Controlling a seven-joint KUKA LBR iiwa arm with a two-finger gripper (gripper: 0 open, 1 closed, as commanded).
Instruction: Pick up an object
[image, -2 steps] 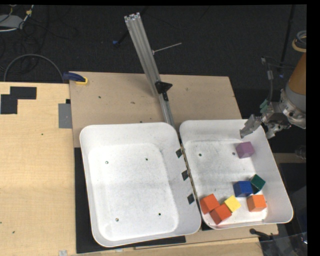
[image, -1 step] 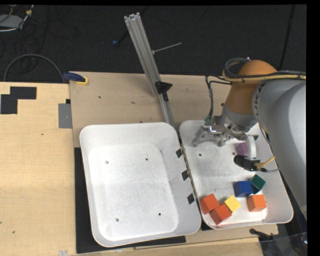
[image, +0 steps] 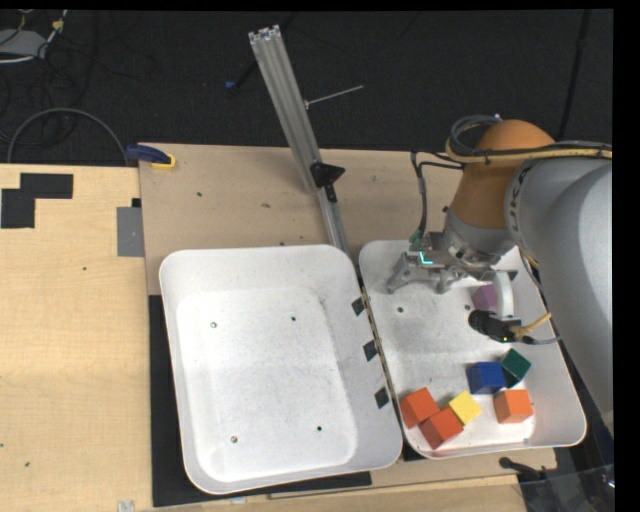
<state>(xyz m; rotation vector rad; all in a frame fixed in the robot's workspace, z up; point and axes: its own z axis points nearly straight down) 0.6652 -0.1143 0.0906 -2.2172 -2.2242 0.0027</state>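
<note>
While my hand (image: 432, 272) hovers low over the right bin's (image: 420, 330) far end, I cannot tell its finger state; the blocks — blue (image: 486, 377), yellow (image: 465, 407), orange (image: 513, 405) — sit clustered near the front.

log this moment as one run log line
arm: over right bin | gripper: above purple block | blocks: in bin | held: nothing seen

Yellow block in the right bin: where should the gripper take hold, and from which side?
Come straight down from above on the yellow block, probably closing across its upper-right and lower-left faces. Those look freer; the red block seems to press its lower-left corner, and the orange block sits close on its left. The gripper hangs over the bin's far end.
</note>
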